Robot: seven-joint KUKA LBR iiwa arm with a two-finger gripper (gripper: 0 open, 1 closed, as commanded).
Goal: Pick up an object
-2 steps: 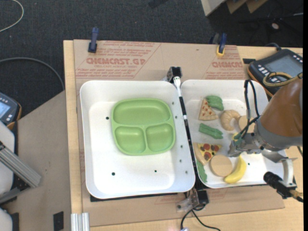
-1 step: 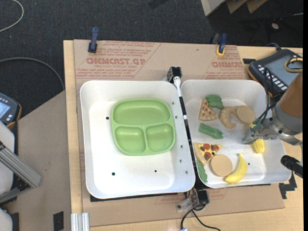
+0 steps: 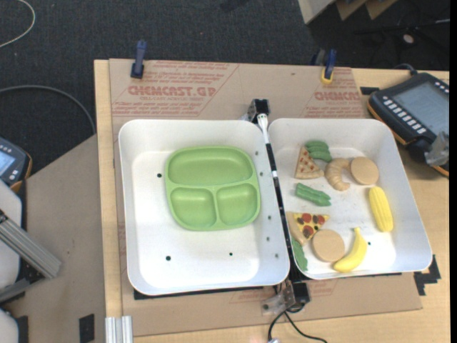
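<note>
Worktop (image 3: 107, 191): flat sheet w/ brown printed paper, 2 blue clamps at far edge.

Left bin (image 3: 136, 191): shallow white plastic, rounded corners. Holds 1 green plate (image 3: 212, 187), smooth, rounded-rect., 3 compartments (1 long, 2 small).

Right bin (image 3: 400, 156): same type, touching left bin. Toy food, approx. 10 pcs, all lying flat:
- corn cob (image 3: 380, 208), yellow, ridged; long axis near-to-far, at right side.
- banana (image 3: 351, 251), yellow, curved, near edge; tips point up-right and left.
- 2 pizza wedges (image 3: 307, 164) (image 3: 308, 224), triangular.
- 2 tan discs (image 3: 363, 171) (image 3: 328, 246), smooth, round.
- croissant (image 3: 338, 174), tan, crescent.
- green pods (image 3: 312, 194), bumpy, long axis left-right.

Hand: open/closed state can't tell.
</note>
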